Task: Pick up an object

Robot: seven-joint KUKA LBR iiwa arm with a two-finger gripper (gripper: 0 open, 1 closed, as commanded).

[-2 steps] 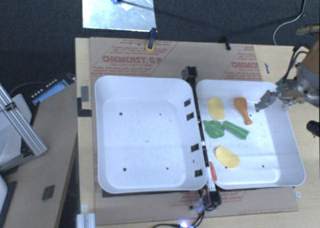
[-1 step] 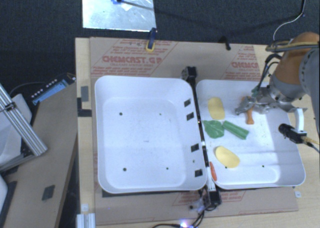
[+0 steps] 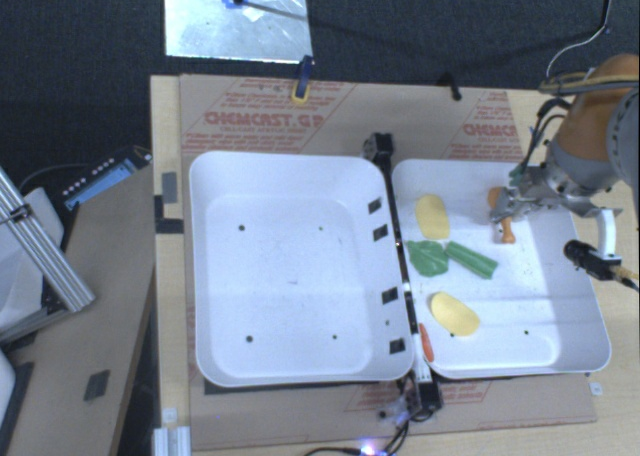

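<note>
Objects: 2 yellow pieces, 1 green piece in right bin. Claw above; grip state cannot be determined.

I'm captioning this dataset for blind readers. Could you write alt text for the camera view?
A grey robot arm reaches from the right over the right white bin, its gripper above a small orange piece. That bin also holds two yellow pieces and a green piece; the left white bin sits beside it.
</note>
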